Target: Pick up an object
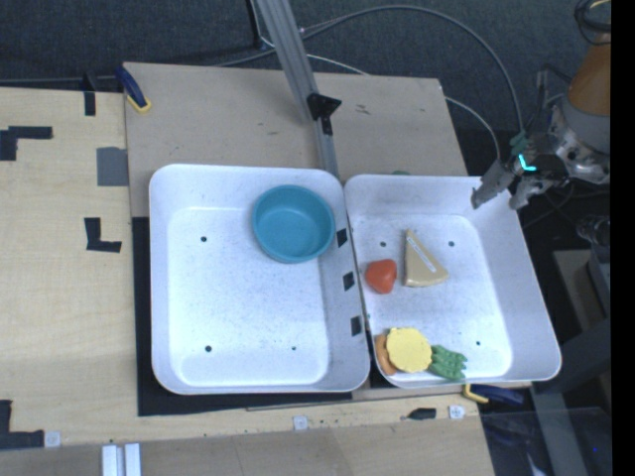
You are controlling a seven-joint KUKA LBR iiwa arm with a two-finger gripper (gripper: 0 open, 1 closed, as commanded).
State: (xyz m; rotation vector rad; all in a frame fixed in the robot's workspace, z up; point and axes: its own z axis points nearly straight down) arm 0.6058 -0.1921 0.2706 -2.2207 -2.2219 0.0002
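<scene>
No text, label, brand, number or sign can be read on anything here.

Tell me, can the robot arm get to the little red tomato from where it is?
Probably yes. The gripper hangs at the right bin's upper right rim, and the tomato lies uncovered near the left wall. The sandwich wedge lies close beside it, but nothing lies on top.

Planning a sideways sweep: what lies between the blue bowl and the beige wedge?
In the camera view, the bins' adjoining rims lie between the round blue bowl and the beige wedge-shaped block.
</scene>
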